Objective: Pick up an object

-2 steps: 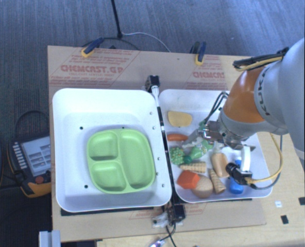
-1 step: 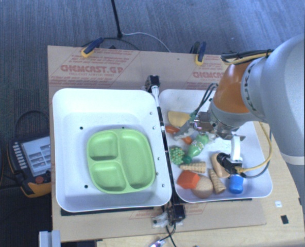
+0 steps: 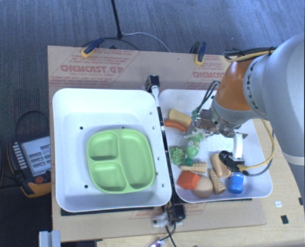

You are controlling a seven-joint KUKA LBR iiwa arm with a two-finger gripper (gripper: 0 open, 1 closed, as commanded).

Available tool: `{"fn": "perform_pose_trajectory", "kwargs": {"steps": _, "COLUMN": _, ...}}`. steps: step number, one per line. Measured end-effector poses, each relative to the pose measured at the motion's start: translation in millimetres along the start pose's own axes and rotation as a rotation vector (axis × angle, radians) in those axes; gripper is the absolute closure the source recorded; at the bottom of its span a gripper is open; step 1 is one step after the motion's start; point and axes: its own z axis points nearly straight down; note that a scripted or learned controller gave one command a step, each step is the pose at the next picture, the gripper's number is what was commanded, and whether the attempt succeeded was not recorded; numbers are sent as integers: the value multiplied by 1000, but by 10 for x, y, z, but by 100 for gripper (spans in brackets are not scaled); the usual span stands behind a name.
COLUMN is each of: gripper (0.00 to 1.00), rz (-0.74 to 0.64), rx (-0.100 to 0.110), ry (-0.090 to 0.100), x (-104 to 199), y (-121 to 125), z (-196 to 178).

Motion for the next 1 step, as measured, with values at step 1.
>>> {"fn": "perform_pose_trajectory", "kwargs": {"steps": 1, "gripper": 100, "rz": 96, "rx": 10, "ry": 6, "x": 249, "y": -483, "z": -1449}}
